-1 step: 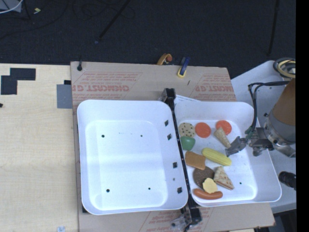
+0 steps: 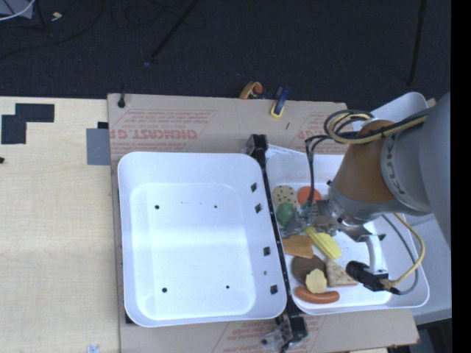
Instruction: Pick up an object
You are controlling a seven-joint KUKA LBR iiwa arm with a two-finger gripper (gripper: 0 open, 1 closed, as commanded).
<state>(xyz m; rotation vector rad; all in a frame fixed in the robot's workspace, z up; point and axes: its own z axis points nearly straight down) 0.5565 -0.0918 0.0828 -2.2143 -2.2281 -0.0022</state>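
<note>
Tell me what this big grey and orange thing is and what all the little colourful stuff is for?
That is a robot arm, reaching in from the right. One camera above the bench looks down at it. On the bench sit two white trays. The left bin has bare white plastic showing. The right bin holds toy food: a yellow corn cob, a red sausage, an orange slice, a spotted cookie and something green. The arm's hand is down among the toys, near the green one and the corn. I cannot tell whether it has grabbed anything. Its job is to pick up one toy.
</note>
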